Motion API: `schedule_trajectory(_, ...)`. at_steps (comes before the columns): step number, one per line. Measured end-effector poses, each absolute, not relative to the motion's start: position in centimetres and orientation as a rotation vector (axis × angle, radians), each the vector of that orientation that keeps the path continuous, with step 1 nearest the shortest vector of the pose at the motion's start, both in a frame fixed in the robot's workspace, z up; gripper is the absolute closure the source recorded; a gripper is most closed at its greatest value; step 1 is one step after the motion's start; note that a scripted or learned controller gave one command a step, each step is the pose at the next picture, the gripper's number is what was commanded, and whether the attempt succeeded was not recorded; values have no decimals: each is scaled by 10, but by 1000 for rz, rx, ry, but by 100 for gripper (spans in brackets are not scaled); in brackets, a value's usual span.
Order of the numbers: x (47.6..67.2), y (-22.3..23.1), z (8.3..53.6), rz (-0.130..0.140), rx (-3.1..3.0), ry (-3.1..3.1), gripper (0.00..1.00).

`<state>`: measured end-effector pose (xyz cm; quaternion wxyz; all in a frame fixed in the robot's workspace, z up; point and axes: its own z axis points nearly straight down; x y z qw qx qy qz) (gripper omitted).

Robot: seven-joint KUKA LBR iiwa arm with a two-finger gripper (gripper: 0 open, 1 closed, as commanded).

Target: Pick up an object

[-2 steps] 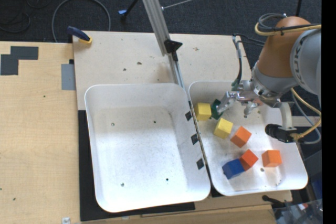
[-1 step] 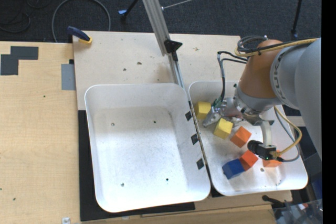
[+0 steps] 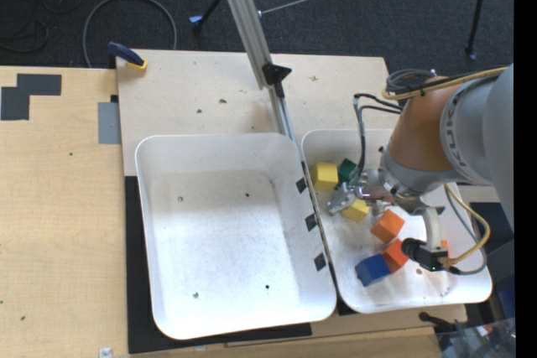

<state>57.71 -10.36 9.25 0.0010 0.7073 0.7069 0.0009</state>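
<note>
The right bin (image 3: 474,291) holds several blocks. A yellow cube (image 3: 325,174) and a green block (image 3: 347,171) lie near its far left corner. A smaller yellow block (image 3: 357,211) sits mid-bin, with two orange blocks (image 3: 388,225) (image 3: 396,254) and a blue block (image 3: 372,270) nearer the front. My gripper (image 3: 342,199) is low in this bin, just left of the small yellow block and below the green one. The grey arm with its orange band (image 3: 419,138) covers the bin's far right part.
The left bin (image 3: 144,153) stands beside the right one, with a shared wall carrying black clips (image 3: 309,220). A slanted aluminium post (image 3: 250,21) rises behind the bins. A blue and yellow tool (image 3: 127,55) lies at the bench's far left corner. Cables loop by the arm.
</note>
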Motion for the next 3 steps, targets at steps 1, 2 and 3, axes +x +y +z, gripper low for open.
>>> schedule_trajectory(1,577,-105,102,4,2227,2215,100)
schedule_trajectory(2,580,-15,195,9,2213,2230,100)
schedule_trajectory(3,632,69,189,-7,2218,2229,100)
